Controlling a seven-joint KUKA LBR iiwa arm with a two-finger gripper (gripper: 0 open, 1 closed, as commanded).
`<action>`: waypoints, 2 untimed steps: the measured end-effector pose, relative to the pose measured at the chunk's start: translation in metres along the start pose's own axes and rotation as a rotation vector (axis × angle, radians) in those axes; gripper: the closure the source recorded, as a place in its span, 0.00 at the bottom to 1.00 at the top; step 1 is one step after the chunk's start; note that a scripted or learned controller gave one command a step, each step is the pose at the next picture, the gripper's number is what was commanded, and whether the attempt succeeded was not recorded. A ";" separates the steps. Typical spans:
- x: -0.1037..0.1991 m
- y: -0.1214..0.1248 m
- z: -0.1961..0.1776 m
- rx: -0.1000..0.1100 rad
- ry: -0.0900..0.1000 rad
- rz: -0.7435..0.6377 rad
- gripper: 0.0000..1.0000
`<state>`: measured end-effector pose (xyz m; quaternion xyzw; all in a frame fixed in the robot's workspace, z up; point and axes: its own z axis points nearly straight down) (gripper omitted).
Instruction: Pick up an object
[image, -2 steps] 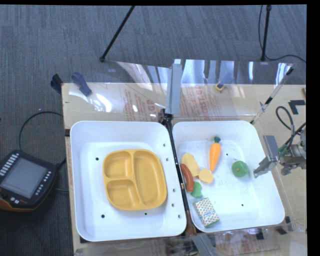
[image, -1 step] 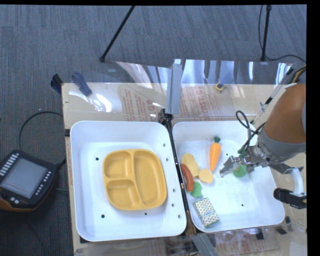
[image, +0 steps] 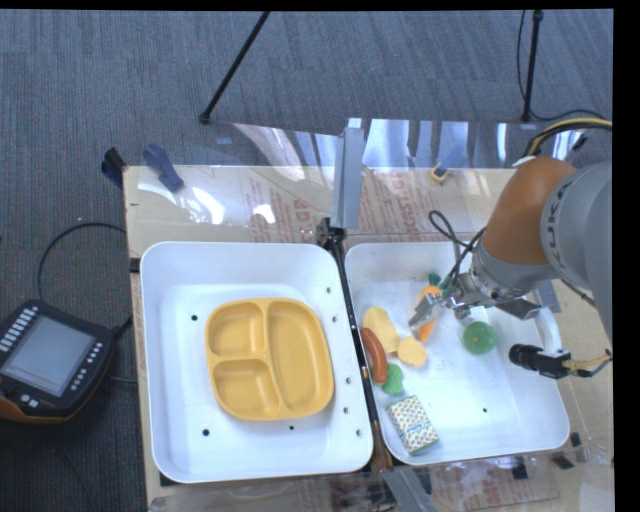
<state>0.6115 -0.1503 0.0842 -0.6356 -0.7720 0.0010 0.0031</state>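
Arm (image: 545, 225): grey with an orange band, reaching in from the right over the right bin
Gripper (image: 428, 318): low over the middle of the right bin, fingers apart around a small orange carrot-like piece (image: 429, 310); true grip hard to tell
Right bin (image: 520, 425): white, holding toy food
Near the gripper: green round piece (image: 479, 338) just to its right, small green bit (image: 435, 279) above it
Along the bin's left side: pale yellow pieces (image: 382, 326), red sausage (image: 374, 353), green broccoli-like piece (image: 393, 378), patterned packet (image: 412, 424) towards the front
Left bin (image: 170, 300): white, holding a yellow divided plate (image: 268, 357) in its middle
Floor, left of bench: handheld control pendant (image: 48, 358)
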 end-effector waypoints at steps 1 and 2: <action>0.000 0.001 -0.012 -0.002 0.000 -0.001 1.00; 0.099 0.012 -0.114 -0.014 -0.001 0.113 1.00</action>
